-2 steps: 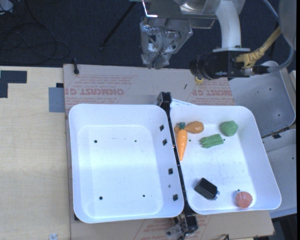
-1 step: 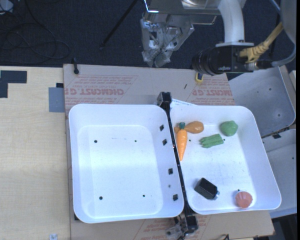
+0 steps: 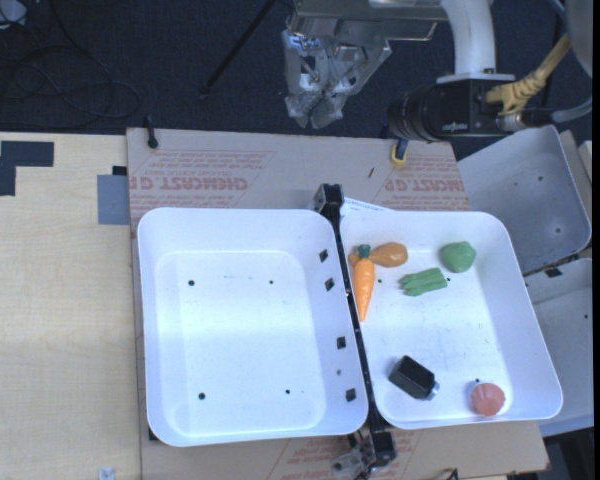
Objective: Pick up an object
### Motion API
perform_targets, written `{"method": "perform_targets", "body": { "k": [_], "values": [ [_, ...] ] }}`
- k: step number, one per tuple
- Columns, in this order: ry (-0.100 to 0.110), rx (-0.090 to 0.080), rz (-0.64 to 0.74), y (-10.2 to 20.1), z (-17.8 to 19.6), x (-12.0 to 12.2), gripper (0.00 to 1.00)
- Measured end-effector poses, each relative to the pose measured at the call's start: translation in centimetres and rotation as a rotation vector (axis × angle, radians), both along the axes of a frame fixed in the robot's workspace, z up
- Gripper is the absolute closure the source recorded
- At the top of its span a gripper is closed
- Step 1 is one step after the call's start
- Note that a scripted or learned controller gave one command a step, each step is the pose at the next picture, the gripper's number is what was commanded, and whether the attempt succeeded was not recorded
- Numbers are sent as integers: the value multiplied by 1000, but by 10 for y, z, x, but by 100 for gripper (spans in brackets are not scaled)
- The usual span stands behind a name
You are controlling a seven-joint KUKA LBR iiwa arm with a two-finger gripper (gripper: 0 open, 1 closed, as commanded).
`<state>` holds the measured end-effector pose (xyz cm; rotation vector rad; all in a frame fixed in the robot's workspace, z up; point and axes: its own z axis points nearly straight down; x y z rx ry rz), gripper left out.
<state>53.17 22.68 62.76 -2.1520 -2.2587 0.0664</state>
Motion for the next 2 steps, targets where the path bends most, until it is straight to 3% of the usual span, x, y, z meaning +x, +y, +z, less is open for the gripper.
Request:
{"method": "perform_targets", "body": {
  "k": [2],
  "values": [
    [0, 1, 7, 2, 18, 1, 100]
  ]
}}
